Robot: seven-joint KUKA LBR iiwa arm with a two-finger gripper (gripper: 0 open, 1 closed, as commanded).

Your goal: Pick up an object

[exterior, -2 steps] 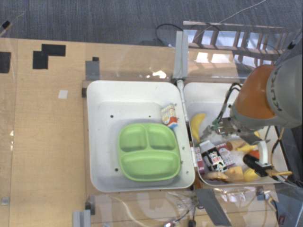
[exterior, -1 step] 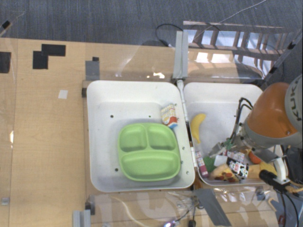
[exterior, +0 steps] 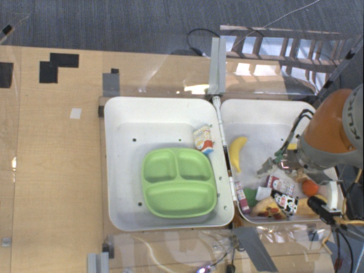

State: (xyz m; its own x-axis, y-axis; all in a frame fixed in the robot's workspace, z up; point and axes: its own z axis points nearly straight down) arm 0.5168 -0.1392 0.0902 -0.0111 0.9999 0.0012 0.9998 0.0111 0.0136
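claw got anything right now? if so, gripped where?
Cannot tell. The claw hangs low in the right bin, just above the pile of small items and beside the banana. The view is too small to show anything in it.

A: How much of the arm (exterior: 335, 132) shows?

B: Only its wrist end; the right edge of the picture cuts the rest off. Its bulk also covers the right bin's (exterior: 256, 110) far right wall and the floor beneath it.

A: And the gripper (exterior: 277, 162)?

B: Small and dark against the clutter. I can't tell how its fingers stand.

A: What lies in that heap (exterior: 276, 198) at the bin's near end?

B: Packets and small things overlapping one another, too small to name. An orange ball (exterior: 309, 186) is partly hidden under the wrist.

A: The little carton (exterior: 203, 139) in the left bin (exterior: 122, 152)?

B: Its print is too blurred to read.
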